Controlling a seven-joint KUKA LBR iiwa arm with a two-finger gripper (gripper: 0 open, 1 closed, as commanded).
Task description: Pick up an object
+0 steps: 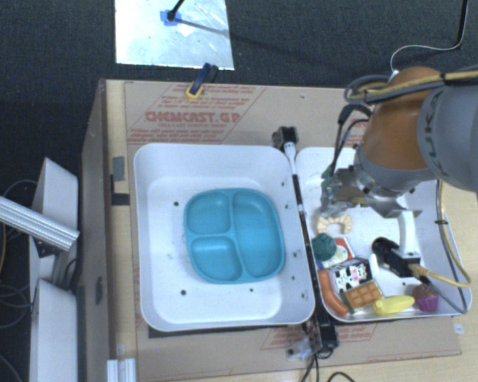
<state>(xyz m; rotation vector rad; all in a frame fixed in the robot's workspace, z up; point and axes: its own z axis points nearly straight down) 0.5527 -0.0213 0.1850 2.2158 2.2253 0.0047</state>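
Observation:
The right bin (454, 305) holds several small toys along its near left side. These include a cream ring-shaped piece (335, 224), a green lump (324, 247), an orange stick (331, 287), a black-and-white spotted block (352, 274), a brown waffle piece (362, 294), a yellow piece (393, 304) and a purple piece (425, 298). My gripper (333, 204) hangs low over the bin's left part, directly above the cream ring. The wrist hides whatever lies between the gripper and the ring.
The left bin (159, 213) holds a blue divided plate (233, 235) in its middle. A black clamp (286, 138) sits at the far end of the wall between the two bins. The grey arm and its orange band (398, 126) cover the right bin's far part.

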